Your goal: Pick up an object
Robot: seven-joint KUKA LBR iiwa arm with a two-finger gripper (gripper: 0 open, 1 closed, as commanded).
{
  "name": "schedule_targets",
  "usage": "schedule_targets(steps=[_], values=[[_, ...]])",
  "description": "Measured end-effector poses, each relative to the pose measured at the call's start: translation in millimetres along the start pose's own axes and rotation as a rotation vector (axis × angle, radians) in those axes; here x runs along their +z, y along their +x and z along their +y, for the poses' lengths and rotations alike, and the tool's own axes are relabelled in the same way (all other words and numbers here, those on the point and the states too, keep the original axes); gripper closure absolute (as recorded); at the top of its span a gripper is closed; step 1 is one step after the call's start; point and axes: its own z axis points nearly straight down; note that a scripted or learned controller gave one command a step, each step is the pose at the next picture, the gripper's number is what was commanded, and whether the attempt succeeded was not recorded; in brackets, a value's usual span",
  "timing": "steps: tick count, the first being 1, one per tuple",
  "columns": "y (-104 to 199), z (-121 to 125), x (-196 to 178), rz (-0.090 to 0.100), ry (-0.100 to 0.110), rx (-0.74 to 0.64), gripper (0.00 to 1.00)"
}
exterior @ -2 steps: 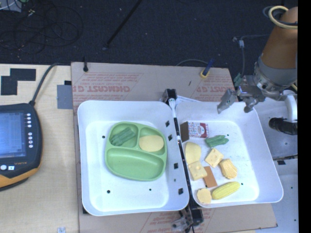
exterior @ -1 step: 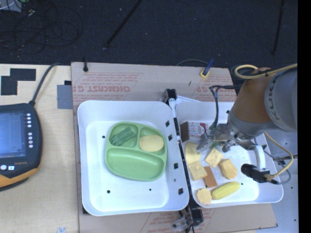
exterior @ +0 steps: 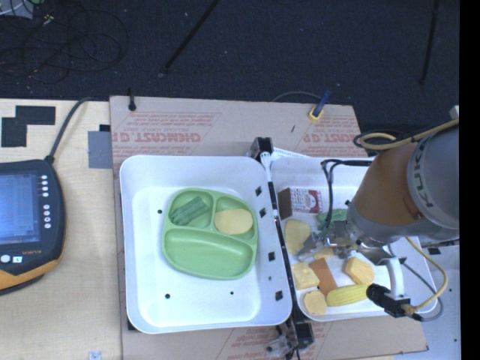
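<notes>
A cardboard-covered bench (exterior: pixel 225 122) under dark floor carries two shallow white bins side by side; a teach pendant (exterior: pixel 22 216) lies well apart from them. The left bin (exterior: pixel 142 193) holds a green divided tray (exterior: pixel 206 253) bearing a green piece (exterior: pixel 190 210) and a pale yellow round piece (exterior: pixel 234 220). The right bin (exterior: pixel 349 172), touching the left bin along one wall, holds a heap of play food: a brown stick (exterior: pixel 325 274), yellow blocks (exterior: pixel 304 276), a corn cob (exterior: pixel 346 295), and a red-and-white packet (exterior: pixel 304 199) at the wall farthest from the corn cob. The arm (exterior: pixel 397 193) hangs over the right bin, its gripper (exterior: pixel 326 240) low among the items, just above the brown stick. How far the jaws stand apart cannot be told, and nothing is visibly held. Judged so, the pick is at the approach stage: grasping and lifting remain.
</notes>
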Motion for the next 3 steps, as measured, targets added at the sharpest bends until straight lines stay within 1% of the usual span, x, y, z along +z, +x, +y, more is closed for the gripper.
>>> schedule_targets(steps=[1, 2, 3], values=[[2.4, 37.3, -1.2, 0.000, 0.004, -0.003, 0.00], [1.4, -2.8, -1.9, -0.001, -0.002, 0.000, 0.00], [12.1, -20.7, -2.0, -0.002, -0.004, 0.003, 0.00]])
